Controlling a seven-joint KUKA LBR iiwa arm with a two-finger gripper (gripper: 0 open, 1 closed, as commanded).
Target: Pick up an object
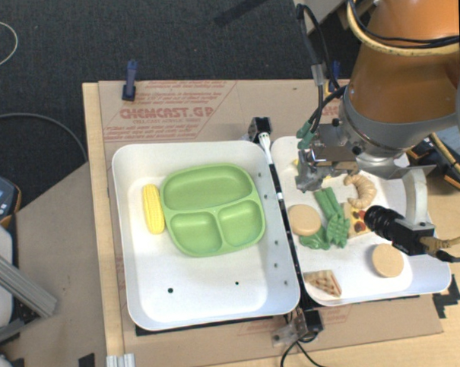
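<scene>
While the grey arm with its orange band (403, 57) hangs over the right-hand shallow white bin (417, 285), nothing looks lifted yet. Its pincer (314, 168) is low by the green plastic vegetable toy (330, 220) just below it; whether it is clenched or released I cannot tell. Lifting remains undone, I judge.

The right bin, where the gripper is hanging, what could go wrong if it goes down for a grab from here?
The gripper hangs over the right bin near its upper left, where items crowd. The green toy lies against the tan round piece, so a descent might nudge both or catch two. The divider rim between the bins is close, so a finger could strike it.
</scene>
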